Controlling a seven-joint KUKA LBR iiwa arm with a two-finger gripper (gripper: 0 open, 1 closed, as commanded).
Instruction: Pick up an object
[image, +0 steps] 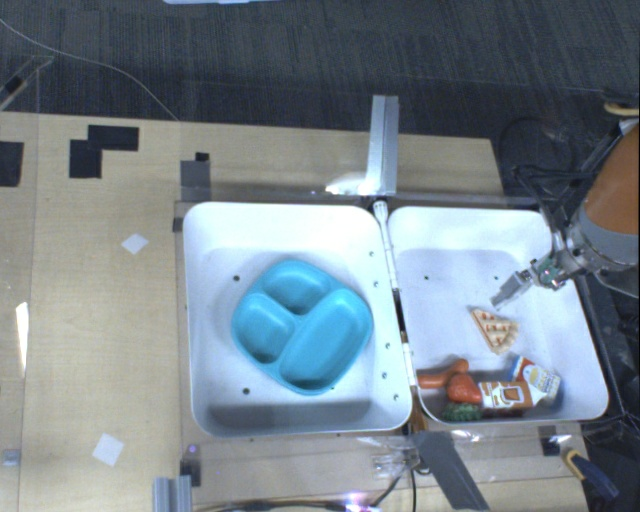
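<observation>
Carton (515, 392) and carrot (447, 380) lie along the right bin's (440, 240) six-o'clock wall, waffle (495, 328) just above. Hand (509, 290), whether apart or together untellable, hovers at waffle's twelve. Blue plate (300, 325) fills the left bin (215, 240).

A grey arm with an orange band (612, 200) is reaching in from the right over the right shallow white bin (440, 250), its two-finger gripper (510, 289) hanging just above a tan waffle-patterned wedge (495, 328). Along that bin's near wall, an orange carrot-like toy (446, 380) and a small orange-and-white juice carton (517, 389) are lying side by side. A blue three-compartment plastic plate (301, 326) is sitting in the left white bin (220, 250).
</observation>
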